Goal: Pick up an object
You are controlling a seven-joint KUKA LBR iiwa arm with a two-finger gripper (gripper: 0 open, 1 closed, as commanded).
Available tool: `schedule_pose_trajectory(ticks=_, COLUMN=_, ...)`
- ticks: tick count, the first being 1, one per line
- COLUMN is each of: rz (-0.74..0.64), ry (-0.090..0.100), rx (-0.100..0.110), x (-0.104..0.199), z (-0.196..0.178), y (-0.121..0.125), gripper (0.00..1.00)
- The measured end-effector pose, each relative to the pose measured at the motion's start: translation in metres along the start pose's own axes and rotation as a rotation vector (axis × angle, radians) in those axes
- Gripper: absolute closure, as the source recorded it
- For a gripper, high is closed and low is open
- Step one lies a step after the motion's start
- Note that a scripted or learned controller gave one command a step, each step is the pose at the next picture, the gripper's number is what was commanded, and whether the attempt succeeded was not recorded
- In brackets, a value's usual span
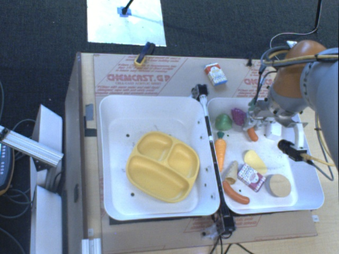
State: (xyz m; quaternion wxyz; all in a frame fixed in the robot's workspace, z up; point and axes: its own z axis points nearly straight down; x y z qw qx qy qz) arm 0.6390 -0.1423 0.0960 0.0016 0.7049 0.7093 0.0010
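While the grey arm w/ orange band (pixel 296 70) reaches in from the right, its gripper (pixel 259 121) hangs low over the right white bin (pixel 312 192), at the far side; can't tell its state. A small orange-red sausage-shaped piece (pixel 252 135) lies just below it. Nearby: purple lump (pixel 238 116), green lump (pixel 223 122), orange carrot (pixel 220 151). Left white bin (pixel 114 157) holds 1 yellow 3-section plastic tray (pixel 162 166).

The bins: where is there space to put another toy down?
Left bin: bare floor all around the yellow tray, widest along its left wall. Right bin: crowded with toy food; small gap between the carrot and yellow wedge.
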Motion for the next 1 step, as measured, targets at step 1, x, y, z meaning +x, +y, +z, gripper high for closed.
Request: schedule_pose_trajectory(ticks=1, rz=0.002, ry=0.002, rx=0.000, x=0.0825, z=-0.0898, y=-0.0658, gripper=1.00)
